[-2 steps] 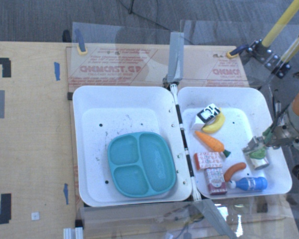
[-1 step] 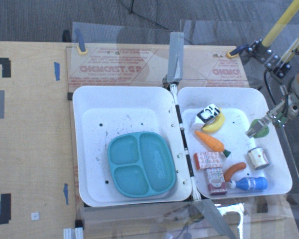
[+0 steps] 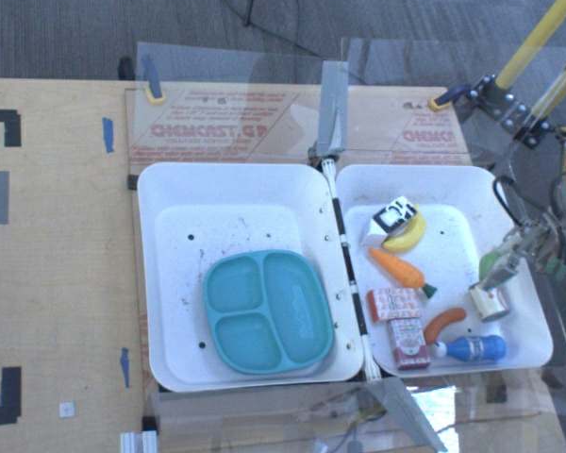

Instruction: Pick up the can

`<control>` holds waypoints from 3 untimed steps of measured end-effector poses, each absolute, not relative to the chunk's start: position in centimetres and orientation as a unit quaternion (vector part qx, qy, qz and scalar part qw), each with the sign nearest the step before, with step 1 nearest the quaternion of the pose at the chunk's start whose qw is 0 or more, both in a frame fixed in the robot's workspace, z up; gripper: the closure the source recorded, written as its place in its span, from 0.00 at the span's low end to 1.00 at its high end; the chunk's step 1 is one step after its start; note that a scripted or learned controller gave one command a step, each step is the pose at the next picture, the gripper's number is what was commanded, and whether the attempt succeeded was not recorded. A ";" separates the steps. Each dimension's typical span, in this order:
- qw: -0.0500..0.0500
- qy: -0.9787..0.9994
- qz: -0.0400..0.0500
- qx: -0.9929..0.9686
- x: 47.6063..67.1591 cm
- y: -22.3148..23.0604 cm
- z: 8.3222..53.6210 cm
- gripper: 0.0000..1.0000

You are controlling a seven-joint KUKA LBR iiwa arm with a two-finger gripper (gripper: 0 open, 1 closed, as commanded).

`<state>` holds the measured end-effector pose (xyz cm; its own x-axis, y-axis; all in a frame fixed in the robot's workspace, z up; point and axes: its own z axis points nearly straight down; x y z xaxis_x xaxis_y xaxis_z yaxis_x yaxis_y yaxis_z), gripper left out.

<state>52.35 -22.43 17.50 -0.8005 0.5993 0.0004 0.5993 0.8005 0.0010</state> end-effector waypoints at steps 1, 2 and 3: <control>0.000 -0.961 -0.001 -0.276 51.6 -21.8 17.6 1.00; 0.002 -0.911 -0.006 -0.412 49.1 -20.8 10.5 1.00; -0.001 -0.900 0.000 -0.435 56.5 -14.2 18.2 1.00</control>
